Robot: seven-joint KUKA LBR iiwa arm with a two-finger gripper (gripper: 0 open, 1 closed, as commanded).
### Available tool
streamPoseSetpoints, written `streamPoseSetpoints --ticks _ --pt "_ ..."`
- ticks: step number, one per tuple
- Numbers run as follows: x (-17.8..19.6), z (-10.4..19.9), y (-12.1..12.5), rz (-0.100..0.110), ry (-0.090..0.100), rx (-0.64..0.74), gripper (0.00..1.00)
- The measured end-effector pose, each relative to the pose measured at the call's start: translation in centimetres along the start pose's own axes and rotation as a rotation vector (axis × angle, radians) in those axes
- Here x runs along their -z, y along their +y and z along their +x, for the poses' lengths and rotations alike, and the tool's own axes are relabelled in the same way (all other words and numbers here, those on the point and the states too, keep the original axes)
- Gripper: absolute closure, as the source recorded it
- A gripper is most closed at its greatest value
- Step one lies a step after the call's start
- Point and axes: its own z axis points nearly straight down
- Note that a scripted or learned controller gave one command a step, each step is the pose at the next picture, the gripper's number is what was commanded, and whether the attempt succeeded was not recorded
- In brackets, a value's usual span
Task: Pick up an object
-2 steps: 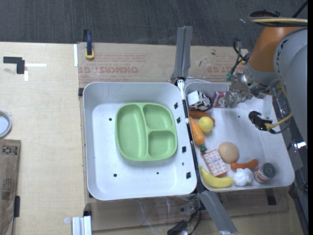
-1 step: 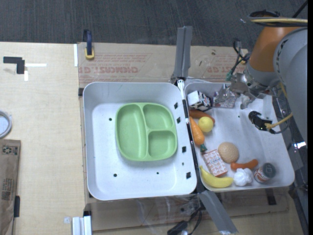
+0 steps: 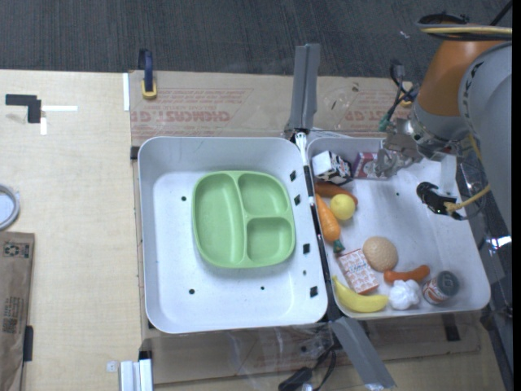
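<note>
The pale wooden worktop [image 3: 73, 218] carries a brown printed cardboard sheet [image 3: 220, 104] along its 12 o'clock side, with two shallow white bins set side by side in front of it. The grey arm with the orange band [image 3: 456, 80] comes in from 2 o'clock.

The left white bin [image 3: 167, 287] holds a light green plastic plate with three compartments [image 3: 242, 218], lying flat near its middle. The right white bin [image 3: 427, 226] holds all the small things that could be picked up.

A yellow banana [image 3: 358, 300] lies in this bin's 7 o'clock corner. An orange carrot [image 3: 327, 218] lies along the 9 o'clock wall. A round brown bread roll [image 3: 380, 253] sits near the middle, and a small red-and-white carton [image 3: 356, 269] lies just beside it at its 8 o'clock. A yellow lemon [image 3: 343, 207] touches the carrot's 2 o'clock side.

A short orange-red stick [image 3: 405, 274] lies at the roll's 4 o'clock, with a white crumpled lump [image 3: 404, 296] just below it. A small round tin [image 3: 440, 287] stands near the 5 o'clock corner. A black-and-white box [image 3: 330, 165] sits in the 11 o'clock corner, with a dark red packet [image 3: 364, 165] just beside it.

The gripper [image 3: 384, 160] hangs over the bin's 12 o'clock edge, next to the dark red packet. I cannot tell whether it is open or closed, nor whether it touches the packet.
</note>
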Motion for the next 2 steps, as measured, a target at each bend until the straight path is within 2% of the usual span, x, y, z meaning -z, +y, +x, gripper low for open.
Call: streamPoseSetpoints --ticks 1,2 --pt "-0.01 0.01 -0.01 0.000 0.000 0.000 0.00" --pt "0.94 -0.04 0.03 0.000 -0.002 0.002 1.00"
